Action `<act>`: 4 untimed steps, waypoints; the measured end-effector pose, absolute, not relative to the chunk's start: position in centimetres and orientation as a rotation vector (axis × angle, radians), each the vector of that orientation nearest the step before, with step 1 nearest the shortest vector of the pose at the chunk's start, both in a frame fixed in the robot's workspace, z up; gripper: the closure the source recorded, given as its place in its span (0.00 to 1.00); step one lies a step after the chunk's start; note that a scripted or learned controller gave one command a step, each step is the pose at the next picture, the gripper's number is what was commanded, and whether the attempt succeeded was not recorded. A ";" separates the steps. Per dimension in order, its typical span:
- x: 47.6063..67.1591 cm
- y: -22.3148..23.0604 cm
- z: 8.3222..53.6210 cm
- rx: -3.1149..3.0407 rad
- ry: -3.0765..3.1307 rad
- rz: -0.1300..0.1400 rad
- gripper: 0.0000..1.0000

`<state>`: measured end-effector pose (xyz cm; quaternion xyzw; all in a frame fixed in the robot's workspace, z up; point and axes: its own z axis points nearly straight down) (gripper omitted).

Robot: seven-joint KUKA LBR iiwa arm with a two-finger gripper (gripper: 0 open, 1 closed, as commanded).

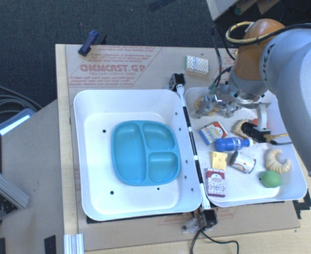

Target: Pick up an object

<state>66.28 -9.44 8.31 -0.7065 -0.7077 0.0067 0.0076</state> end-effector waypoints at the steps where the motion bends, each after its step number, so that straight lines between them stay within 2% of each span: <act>1: 66.2 -9.8 8.3 -2.207 -2.213 0.017 0.00; 3: 66.2 -9.5 8.3 -2.210 -2.212 0.023 0.00; 4: 59.7 -9.3 8.4 -2.221 -2.219 0.002 0.00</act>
